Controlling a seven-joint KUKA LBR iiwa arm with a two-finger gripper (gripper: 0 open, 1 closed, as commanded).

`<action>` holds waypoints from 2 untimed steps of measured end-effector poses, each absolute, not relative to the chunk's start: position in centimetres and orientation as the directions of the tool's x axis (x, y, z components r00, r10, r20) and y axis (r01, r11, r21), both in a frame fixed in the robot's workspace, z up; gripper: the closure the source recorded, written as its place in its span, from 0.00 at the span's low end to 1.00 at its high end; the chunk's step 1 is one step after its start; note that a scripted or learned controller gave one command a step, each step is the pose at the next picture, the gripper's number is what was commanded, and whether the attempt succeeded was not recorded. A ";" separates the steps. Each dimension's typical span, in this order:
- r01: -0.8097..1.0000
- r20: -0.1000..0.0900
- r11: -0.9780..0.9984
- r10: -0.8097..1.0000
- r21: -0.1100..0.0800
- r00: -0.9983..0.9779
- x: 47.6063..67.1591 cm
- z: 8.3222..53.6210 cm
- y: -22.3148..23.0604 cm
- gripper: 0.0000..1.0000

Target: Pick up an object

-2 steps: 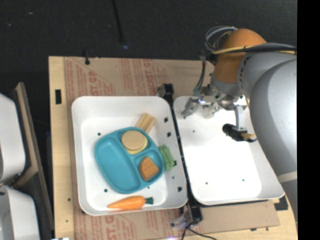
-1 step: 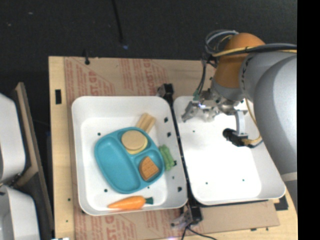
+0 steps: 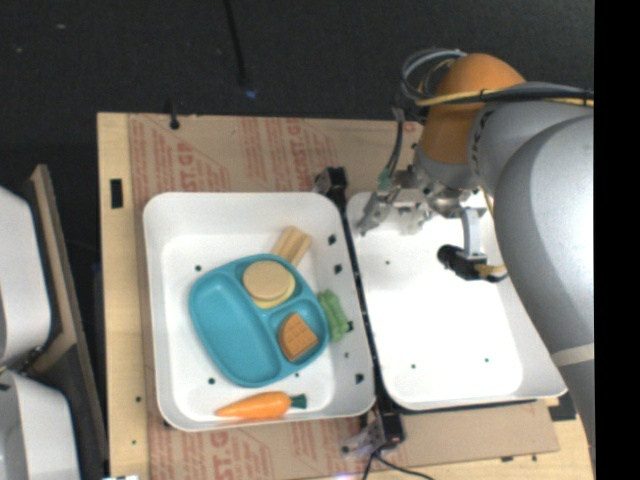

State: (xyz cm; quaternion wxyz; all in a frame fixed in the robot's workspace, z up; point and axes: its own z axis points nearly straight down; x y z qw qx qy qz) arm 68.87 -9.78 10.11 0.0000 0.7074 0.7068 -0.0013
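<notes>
While hanging over the right bin's far edge:
Gripper: finger state hidden, cannot tell.
Right bin: beneath gripper.
Left bin: blue tray, carrot near front wall.
</notes>
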 end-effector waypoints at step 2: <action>1.000 -0.001 -0.001 1.000 0.001 0.001 67.4 10.1 -9.7 0.00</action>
